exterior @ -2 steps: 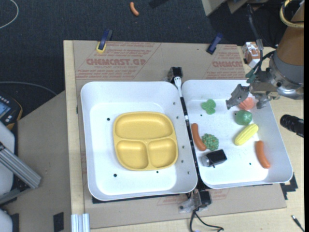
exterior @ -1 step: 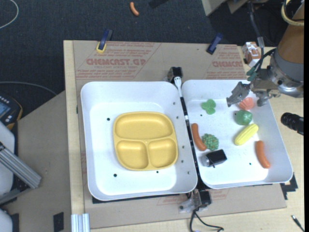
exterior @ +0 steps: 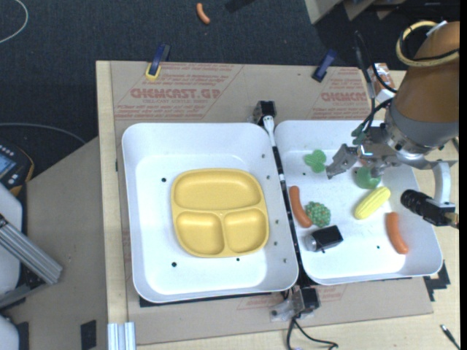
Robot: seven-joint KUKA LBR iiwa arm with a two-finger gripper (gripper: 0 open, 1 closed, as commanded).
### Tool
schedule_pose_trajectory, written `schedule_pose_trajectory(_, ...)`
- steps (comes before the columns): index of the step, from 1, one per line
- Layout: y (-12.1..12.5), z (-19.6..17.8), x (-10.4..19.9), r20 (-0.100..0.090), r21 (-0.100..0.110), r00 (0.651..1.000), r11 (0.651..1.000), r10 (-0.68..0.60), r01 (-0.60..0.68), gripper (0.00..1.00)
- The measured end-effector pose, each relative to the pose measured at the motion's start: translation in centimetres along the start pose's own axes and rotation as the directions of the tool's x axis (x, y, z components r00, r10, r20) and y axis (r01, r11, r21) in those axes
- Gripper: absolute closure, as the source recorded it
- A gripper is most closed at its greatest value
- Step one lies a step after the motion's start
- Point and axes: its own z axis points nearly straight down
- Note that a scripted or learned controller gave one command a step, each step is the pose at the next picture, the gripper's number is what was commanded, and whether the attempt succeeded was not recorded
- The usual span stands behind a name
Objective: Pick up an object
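Note:
My gripper [exterior: 359, 162] hangs over the back half of the right bin [exterior: 416, 265], reaching in from the right. A green piece [exterior: 365, 176] lies right below it, partly hidden by the wrist. Another green piece [exterior: 315, 159] sits just to its left. A yellow corn cob [exterior: 372, 202] lies in front of the gripper. Further forward are a broccoli floret [exterior: 317, 212], an orange sausage [exterior: 298, 205] along the left wall, a second orange sausage [exterior: 397, 232] at the right, and a small black block [exterior: 325, 237]. Nothing visibly hangs from the gripper.
The left bin [exterior: 142, 195] holds a yellow divided plate [exterior: 219, 211]. A black clip [exterior: 265, 111] sits where the two bins meet at the back. The arm's black attachment [exterior: 427, 206] juts over the right bin's right side.

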Motion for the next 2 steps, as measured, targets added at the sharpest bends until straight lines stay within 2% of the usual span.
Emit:
schedule_pose_trajectory(1, -0.7, 4.8, -0.6, 0.0, 0.001, 1.0, 1.0, 0.001, -0.001, 0.0)
schedule_pose_trajectory(2, -0.7, 11.2, -0.7, 0.0, 0.001, 1.0, 1.0, 0.001, -0.001, 0.0)
